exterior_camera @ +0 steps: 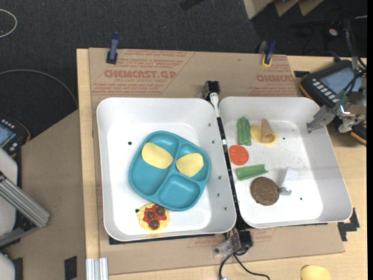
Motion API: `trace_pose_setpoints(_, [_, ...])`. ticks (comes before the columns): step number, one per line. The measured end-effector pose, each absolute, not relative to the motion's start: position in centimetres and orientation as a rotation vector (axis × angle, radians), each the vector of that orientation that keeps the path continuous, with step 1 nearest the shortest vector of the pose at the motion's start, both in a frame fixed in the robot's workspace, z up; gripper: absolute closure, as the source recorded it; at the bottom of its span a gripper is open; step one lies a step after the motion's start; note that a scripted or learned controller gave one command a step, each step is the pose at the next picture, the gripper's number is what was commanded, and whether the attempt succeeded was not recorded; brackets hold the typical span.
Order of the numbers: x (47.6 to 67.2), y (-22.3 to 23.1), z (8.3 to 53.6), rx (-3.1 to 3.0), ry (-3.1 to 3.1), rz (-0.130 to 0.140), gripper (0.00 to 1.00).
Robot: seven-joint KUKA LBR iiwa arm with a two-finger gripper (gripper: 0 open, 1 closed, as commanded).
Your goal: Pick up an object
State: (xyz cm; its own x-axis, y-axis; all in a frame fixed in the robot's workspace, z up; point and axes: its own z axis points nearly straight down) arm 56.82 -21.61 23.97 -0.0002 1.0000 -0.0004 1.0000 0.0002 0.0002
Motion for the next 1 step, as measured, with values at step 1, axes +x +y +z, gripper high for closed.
trace_pose_setpoints(1, [49.31,-22.52,32.71,2.221,2.213,0.003,0.0])
